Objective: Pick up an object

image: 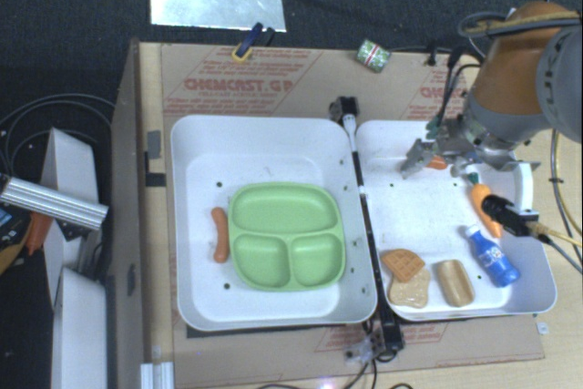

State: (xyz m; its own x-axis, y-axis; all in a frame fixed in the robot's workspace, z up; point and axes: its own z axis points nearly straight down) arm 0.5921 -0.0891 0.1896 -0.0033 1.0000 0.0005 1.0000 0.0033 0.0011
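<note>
A: The grey two-finger gripper (pixel 426 156) hangs over the upper part of the right shallow white plastic bin (pixel 414 205), its metal fingers low near the floor. Something small and orange sits right by them, but I cannot tell whether the fingers are spread or closed, or whether they have anything.

B: So what could it take?

A: The right bin offers a few things. Along its right side lies a small orange carrot-shaped toy (pixel 485 202), and just below that a blue plastic bottle with a white cap (pixel 490 257). At the bottom edge sit a round tan waffle-patterned piece (pixel 404 265), a pale slice-of-bread toy (pixel 410 291) touching it, and a tan bread-loaf piece (pixel 455 281) beside them.

B: How would they handle?

A: All look like light, hard play food. The bottle seems smooth and rounded, likely to slip or roll; I would pinch across its waist. The flat bread pieces lie low, hard to get fingers under.

B: And the left bin?

A: A matte green three-compartment plastic tray (pixel 287 233), with a thin reddish sausage toy (pixel 219 235) just beside its left edge.
</note>
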